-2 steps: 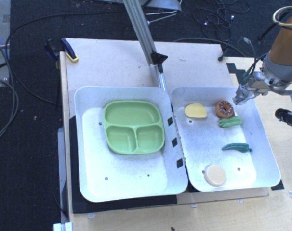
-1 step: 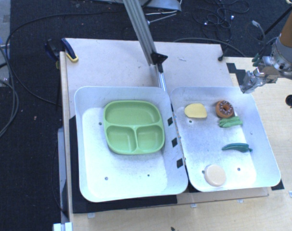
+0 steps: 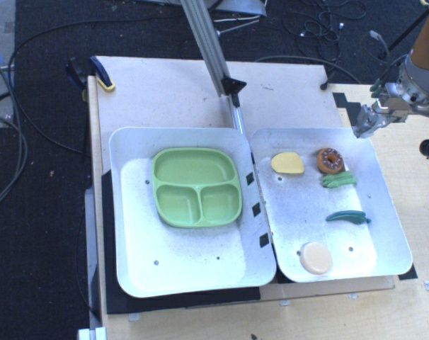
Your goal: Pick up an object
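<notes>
I see my gripper at the frame's right edge, just past the right bin's upper corner; its spread I cannot tell. The donut lies touching a green bean, so I might clip both and lose either

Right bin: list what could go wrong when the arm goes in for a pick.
1. The donut and the light green piece lie almost touching, so closing on one may nudge or drag the other.
2. Both green pieces, including the dark one, look thin and flat; the fingers may slide over them.
3. The gripper hovers beyond the right bin at its far corner, so a low approach could clip the rim.
</notes>
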`<state>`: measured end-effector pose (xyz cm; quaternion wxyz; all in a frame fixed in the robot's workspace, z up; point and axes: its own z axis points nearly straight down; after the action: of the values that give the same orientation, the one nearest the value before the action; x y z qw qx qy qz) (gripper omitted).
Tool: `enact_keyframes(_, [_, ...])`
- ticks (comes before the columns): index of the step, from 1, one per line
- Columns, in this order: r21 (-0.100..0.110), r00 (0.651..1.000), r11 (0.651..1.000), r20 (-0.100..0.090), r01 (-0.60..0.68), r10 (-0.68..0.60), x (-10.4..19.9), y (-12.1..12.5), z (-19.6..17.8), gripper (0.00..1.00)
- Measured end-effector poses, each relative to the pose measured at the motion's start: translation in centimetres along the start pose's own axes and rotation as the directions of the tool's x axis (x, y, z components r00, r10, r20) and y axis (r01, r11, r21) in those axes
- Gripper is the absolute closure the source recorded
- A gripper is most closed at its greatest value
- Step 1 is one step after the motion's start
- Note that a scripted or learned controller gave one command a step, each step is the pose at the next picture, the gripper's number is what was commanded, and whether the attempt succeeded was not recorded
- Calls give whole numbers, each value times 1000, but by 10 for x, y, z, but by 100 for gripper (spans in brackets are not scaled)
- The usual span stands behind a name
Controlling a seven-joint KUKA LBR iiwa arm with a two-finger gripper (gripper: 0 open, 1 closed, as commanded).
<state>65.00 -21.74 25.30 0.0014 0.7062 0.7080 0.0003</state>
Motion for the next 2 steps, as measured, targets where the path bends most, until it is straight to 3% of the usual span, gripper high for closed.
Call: enact_keyframes(2, [2,1000,1000,-3,5,-5,102,-19,-2,100])
